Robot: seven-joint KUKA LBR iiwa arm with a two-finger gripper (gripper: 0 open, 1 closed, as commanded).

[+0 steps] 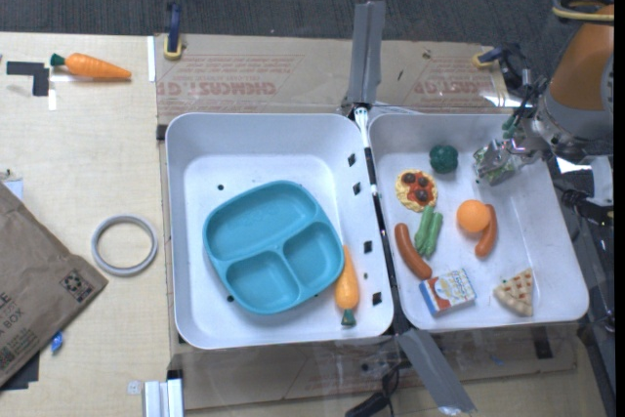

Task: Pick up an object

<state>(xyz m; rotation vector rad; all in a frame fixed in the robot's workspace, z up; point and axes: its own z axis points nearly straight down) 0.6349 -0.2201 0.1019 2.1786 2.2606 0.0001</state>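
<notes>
Gripper (500, 161) hangs near the right bin's (571, 308) back edge, grip state unclear — the orange (473, 216) looks light, smooth, roll-prone — pinch across its middle.

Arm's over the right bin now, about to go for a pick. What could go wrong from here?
1. The gripper hangs near the right bin's back corner, so a descent here may hit the wall.
2. The orange ball touches a sausage; it could roll off or drag that along.
3. The pizza toy, green pod and red sausage lie packed together, risking a double grab.
</notes>
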